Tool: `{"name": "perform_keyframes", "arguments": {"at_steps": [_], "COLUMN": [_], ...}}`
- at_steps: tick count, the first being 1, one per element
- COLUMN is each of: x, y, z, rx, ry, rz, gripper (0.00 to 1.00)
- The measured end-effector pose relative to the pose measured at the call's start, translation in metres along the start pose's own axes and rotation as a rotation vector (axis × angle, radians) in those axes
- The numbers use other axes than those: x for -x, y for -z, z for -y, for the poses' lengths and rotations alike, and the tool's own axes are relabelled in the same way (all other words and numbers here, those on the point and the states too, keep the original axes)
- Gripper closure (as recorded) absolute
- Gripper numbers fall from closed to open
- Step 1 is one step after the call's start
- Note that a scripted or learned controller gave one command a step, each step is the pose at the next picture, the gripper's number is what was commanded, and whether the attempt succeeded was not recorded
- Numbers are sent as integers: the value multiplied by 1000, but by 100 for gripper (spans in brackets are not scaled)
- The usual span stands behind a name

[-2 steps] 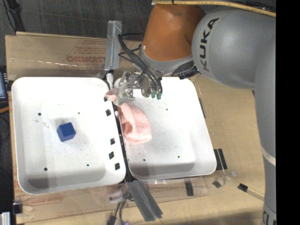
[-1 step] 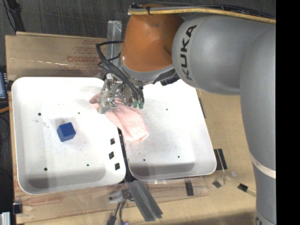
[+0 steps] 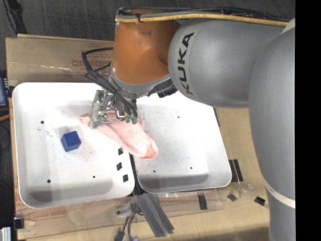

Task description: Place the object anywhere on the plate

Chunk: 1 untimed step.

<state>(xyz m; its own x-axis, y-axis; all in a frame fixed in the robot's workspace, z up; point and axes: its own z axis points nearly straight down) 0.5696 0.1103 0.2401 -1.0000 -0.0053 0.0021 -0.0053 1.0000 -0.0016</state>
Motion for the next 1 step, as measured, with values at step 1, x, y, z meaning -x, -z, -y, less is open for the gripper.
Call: {"name": "perform_keyframes", "arguments": {"at_steps": [1], "x": [-18], "y": [-5], "z": [-49], "rx": [0], "ry": [0], "rz": [0], "gripper": [100]}}
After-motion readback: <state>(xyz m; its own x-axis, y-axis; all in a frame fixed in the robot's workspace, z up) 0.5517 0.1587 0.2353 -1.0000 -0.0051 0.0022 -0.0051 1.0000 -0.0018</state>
